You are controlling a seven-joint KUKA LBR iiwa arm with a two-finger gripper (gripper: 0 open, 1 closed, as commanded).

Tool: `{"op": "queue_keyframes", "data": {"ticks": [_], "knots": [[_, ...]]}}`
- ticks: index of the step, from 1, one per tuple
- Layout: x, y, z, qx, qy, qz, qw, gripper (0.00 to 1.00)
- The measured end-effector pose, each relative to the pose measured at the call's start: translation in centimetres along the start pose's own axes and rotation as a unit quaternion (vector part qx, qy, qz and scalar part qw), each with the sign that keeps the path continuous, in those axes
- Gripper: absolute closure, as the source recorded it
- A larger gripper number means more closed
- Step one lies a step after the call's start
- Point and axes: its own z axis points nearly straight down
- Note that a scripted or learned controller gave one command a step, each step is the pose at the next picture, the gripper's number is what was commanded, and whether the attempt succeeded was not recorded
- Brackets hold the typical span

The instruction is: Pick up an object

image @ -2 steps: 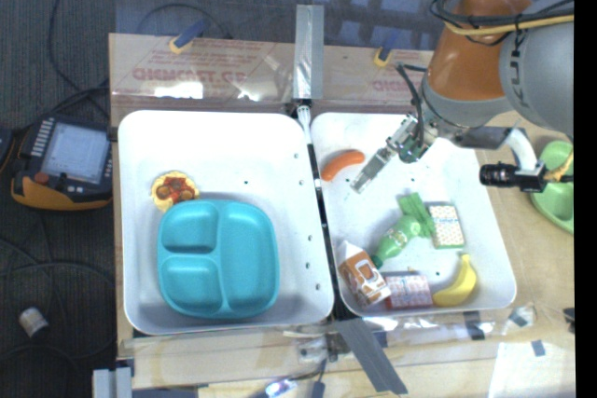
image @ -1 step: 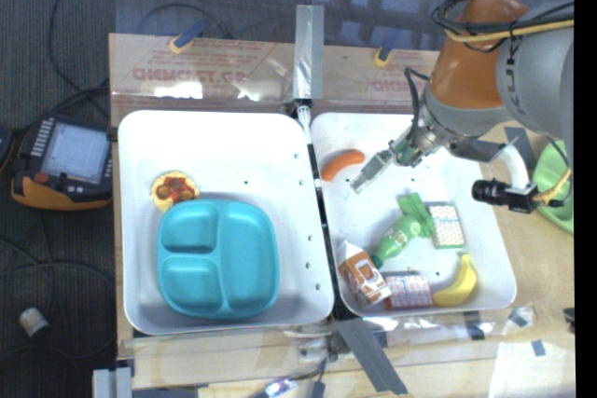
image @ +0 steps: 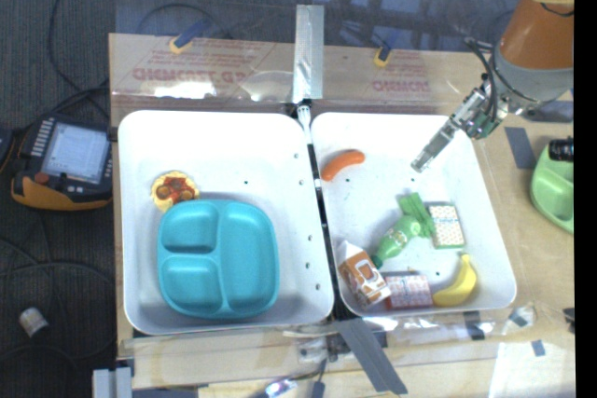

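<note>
My gripper (image: 420,162) hangs over the upper right part of the right bin (image: 492,200), its slim fingers pointing down-left with nothing seen between them. Below it in that bin lie a green bottle (image: 403,233), a small patterned packet (image: 445,226), a yellow banana (image: 457,284), an orange-and-white carton (image: 362,279) and a pinkish box (image: 407,291). An orange sausage-shaped toy (image: 341,162) lies near the bin's upper left, to the left of the gripper.
The left bin (image: 135,200) holds a teal divided plate (image: 218,257) and a small round pizza-like toy (image: 174,188). A handheld pendant (image: 63,161) sits left of the bench. A green object (image: 562,182) lies at the right edge.
</note>
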Motion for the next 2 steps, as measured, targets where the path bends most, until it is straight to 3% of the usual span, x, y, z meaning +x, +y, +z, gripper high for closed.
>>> {"op": "queue_keyframes", "data": {"ticks": [1, 2], "knots": [[7.5, -3.0, 8.1, 0.000, 0.003, -0.006, 1.0000, 0.00], [5.9, -4.4, 12.5, 0.000, 0.003, -0.105, 0.9945, 0.00]]}}
